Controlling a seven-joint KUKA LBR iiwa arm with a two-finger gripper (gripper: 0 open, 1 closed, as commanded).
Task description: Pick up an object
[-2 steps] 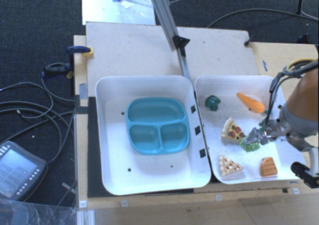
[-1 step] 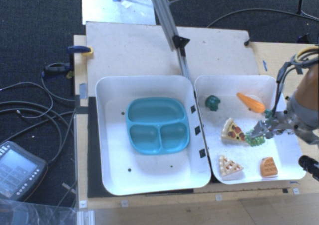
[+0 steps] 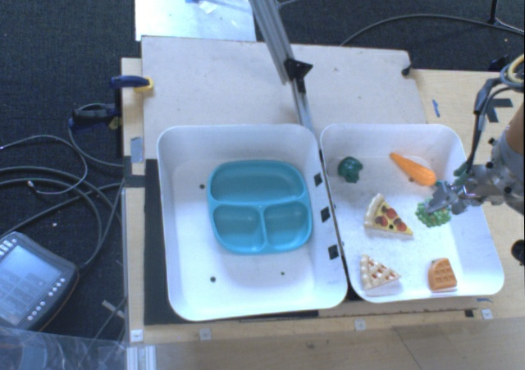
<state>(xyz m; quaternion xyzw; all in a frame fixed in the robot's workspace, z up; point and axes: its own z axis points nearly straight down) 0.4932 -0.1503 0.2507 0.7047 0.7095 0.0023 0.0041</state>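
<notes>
Far to the left of my fingers lies the left bin (image 3: 176,196), bearing a blue divided plate (image 3: 259,204) that I have nothing to do with now. Nearer, across the shared rim, the right bin (image 3: 484,266) holds the things I may choose from. A dark green lump (image 3: 350,168) sits well to my left and a little beyond. A pizza slice (image 3: 386,218) lies just left of me, a second slice (image 3: 378,271) lower left toward the front rim, and a carrot (image 3: 413,168) just beyond and left. A small orange block (image 3: 442,275) sits nearer the front, almost under my line.

My gripper (image 3: 444,198) is low over the leafy green piece (image 3: 431,213), the fingertips at its top edge. Whether my fingers are parted or closed on it I cannot tell; they are too small and blurred.

I judge the pick unfinished: the green piece appears to rest on the bin floor, with grasping and lifting yet to come.

The bins sit on a pale board (image 3: 246,81), over dark carpet (image 3: 57,32) strewn with cables (image 3: 49,188).
</notes>
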